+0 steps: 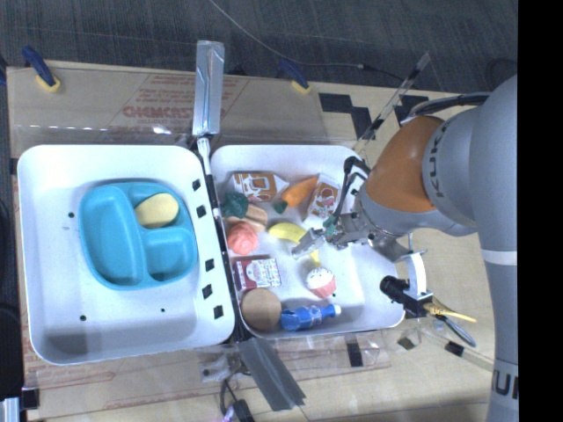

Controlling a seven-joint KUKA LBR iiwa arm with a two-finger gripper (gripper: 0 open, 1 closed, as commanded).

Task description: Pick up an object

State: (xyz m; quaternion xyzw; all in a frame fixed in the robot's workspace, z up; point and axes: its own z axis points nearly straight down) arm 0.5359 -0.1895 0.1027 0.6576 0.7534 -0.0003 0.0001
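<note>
Claw (318, 238) hung low in the right bin (374, 310), grip state impossible to tell, poised beside the yellow banana (286, 231) and cupcake (320, 280), likely for a pick. Left bin (44, 262) held a blue tray (114, 236).

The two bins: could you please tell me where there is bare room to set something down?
Left bin: bare floor all round the blue tray, widest along the near edge. Right bin: crowded with toys; a bare patch lies between the cupcake and the bin's right wall.
</note>
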